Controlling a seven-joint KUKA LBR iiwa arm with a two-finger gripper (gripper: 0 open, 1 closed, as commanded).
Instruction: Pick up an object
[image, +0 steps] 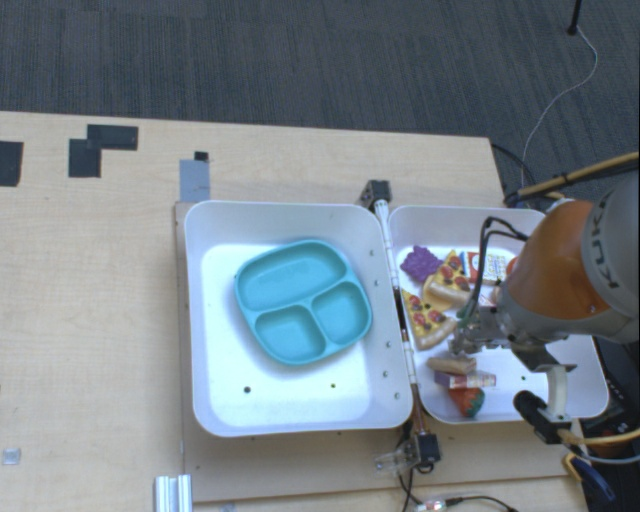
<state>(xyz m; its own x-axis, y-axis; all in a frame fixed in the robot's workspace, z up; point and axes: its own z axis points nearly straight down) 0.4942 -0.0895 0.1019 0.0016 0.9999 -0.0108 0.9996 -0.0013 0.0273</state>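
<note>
- progress: nothing looks lifted yet; the grasp and raise remain, by my judgement.
- claw (466, 338): low in the right bin (590, 395), over the toy food; spread or pressed together, i cannot tell.
- likely target: pizza slice (428, 318), yellow with red spots, lying flat at the claw's 9 o'clock.
- left bin (290, 415): holds a blue divided tray (302, 300).

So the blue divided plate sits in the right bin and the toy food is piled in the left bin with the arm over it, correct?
Swapped. The camera view shows the blue divided plate in the left bin, and the toy food, including pizza slices and a purple piece, in the right bin with the arm over it.
</note>
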